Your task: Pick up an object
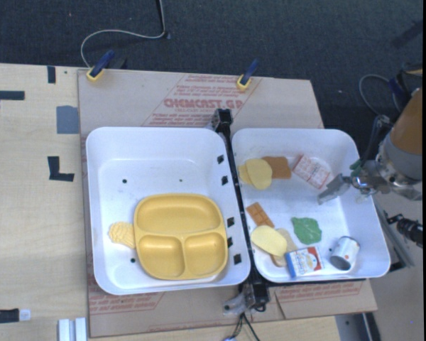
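- Here's the gripper (334, 190), reaching in from the right over the right bin (341, 142), hanging above bare white floor with nothing between its fingers.
- Are the jaws released or clenched? I cannot tell; the tip is a small grey blur from this angle.
- No pick made yet, by the look of it: every object lies flat in the bins.
- Nearest candidates: the pink patterned packet (311, 170) just up and to the left of the jaws, the green piece (306, 229) just below them.
- Further left of the jaws sit the pale yellow round (257, 174) and the brown slab (277, 167) touching it.
- Down below the jaws, near the front wall: a silver can (343, 253), a blue-and-white box (303, 262) and a yellow lump (269, 241).
- Well off to the left, in the other bin, the yellow divided tray (179, 235).
- Still to do, as I judge it: choose, descend, close, lift. Practically the whole job.
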`<state>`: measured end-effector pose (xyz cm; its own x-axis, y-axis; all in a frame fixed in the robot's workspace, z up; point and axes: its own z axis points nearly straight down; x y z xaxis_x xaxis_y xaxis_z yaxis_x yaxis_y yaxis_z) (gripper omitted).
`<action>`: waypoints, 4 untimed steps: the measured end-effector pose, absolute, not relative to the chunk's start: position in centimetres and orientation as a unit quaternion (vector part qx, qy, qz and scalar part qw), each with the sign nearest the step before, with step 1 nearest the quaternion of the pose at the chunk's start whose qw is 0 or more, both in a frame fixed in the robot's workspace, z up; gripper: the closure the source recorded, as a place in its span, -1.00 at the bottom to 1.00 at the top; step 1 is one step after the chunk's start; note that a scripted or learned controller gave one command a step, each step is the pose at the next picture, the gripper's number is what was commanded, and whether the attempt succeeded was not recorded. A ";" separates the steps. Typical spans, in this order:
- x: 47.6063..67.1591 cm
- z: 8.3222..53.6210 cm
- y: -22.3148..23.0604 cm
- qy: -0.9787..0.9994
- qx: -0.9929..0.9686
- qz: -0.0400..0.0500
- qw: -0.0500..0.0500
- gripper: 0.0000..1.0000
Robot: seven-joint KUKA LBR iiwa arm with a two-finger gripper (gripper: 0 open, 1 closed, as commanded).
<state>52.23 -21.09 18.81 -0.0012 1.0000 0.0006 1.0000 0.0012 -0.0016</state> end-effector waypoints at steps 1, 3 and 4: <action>48.1 9.2 -16.5 -0.707 -0.707 0.001 0.004 -1.00; 48.5 24.1 -12.7 -0.709 -0.705 -0.002 -0.003 1.00; 48.3 23.4 -12.9 -0.707 -0.707 0.001 0.001 -1.00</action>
<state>48.34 -12.89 23.43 -0.0010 1.0000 -0.0002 1.0000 0.0010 -0.0017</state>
